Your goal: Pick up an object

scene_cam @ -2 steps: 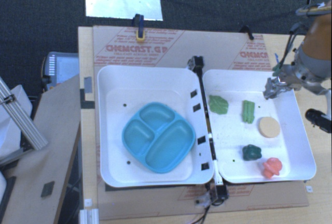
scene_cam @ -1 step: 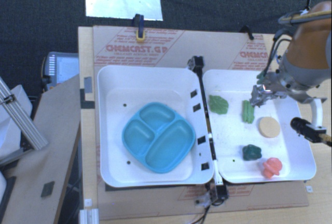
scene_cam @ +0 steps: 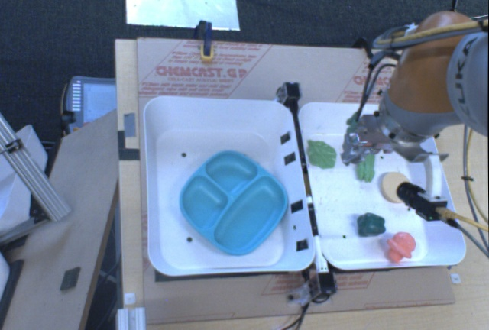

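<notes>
We see the gripper (scene_cam: pixel 357 151) low over the right bin (scene_cam: pixel 451 248), just above a small light-green piece (scene_cam: pixel 366 168), with a larger green lump (scene_cam: pixel 322 153) just to its left. We cannot tell how its jaws stand. In our judgement the step is closing on the light-green piece, so we would centre squarely over it and descend straight, keeping clear of the lump. The 3-compartment blue plate (scene_cam: pixel 232 201) sits in the left bin (scene_cam: pixel 164 168), well apart.
</notes>
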`<control>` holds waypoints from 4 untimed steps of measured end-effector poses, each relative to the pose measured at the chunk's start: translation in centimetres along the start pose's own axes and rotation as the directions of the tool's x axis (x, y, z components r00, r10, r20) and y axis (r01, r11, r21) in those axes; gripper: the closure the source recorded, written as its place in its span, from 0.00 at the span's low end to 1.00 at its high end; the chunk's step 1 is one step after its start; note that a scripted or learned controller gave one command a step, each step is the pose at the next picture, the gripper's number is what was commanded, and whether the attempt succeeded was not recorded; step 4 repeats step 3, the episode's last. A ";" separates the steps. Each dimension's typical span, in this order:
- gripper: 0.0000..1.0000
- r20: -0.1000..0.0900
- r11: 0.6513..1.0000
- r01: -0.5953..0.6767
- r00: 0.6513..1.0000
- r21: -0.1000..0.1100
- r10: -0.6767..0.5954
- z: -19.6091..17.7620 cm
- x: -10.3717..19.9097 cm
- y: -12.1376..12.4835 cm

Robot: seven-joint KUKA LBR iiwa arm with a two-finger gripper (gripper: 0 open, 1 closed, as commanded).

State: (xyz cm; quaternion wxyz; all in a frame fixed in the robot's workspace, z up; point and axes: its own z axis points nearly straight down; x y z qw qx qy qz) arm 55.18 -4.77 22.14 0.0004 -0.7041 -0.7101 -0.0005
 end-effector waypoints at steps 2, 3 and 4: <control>1.00 0.000 1.000 0.001 1.000 -0.002 -0.001 -1.6 10.3 -1.3; 1.00 -0.001 1.000 0.001 1.000 0.001 -0.001 0.0 15.2 -3.0; 1.00 -0.001 1.000 0.001 1.000 0.001 -0.001 0.0 15.2 -3.0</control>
